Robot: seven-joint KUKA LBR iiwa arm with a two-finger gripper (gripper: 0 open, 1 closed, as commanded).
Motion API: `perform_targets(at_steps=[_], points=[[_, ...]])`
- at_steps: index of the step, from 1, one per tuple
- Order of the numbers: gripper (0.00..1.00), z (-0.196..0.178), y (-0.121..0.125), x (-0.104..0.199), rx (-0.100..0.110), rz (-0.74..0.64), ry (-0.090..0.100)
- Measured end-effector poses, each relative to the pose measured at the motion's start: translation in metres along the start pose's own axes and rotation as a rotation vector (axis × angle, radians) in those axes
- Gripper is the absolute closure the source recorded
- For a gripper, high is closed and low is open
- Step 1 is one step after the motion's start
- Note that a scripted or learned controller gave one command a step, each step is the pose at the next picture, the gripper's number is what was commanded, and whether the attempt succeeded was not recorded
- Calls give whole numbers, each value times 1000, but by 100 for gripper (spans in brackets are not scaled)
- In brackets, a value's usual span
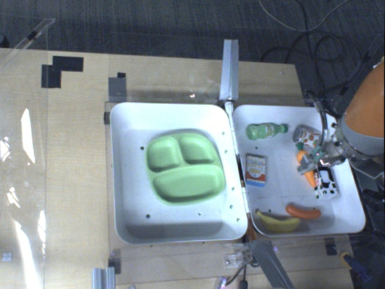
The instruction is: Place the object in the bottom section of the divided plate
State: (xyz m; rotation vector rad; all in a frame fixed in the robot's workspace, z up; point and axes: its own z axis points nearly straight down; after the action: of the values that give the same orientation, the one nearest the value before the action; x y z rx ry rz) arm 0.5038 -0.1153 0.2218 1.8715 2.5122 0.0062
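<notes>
Left, green divided plate (183, 167) in its bin (129, 179), right bin (274, 161) with bottle (266, 130), banana (278, 221), gripper (316, 161) opening unclear

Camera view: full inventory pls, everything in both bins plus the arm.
divided plate: 1, green, three sections, middle of left bin
left bin: 1, white, left half of bench
right bin: 1, white, beside the left bin
bottle: 1, green, lying at top of right bin
small box: 1, blue, white and red, left part of right bin
banana: 1, yellow, bottom edge of right bin
hot dog: 1, red-orange, just above the banana's right end
carrot: 1, orange, right part of right bin, at the gripper
gripper: 1, dark, over right part of right bin
arm: 1, grey with orange band, entering from right
</notes>
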Motion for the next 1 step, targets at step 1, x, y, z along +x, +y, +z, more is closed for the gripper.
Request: perform_targets(at_steps=[1], points=[[100, 42, -10, -74, 3, -76, 1]])
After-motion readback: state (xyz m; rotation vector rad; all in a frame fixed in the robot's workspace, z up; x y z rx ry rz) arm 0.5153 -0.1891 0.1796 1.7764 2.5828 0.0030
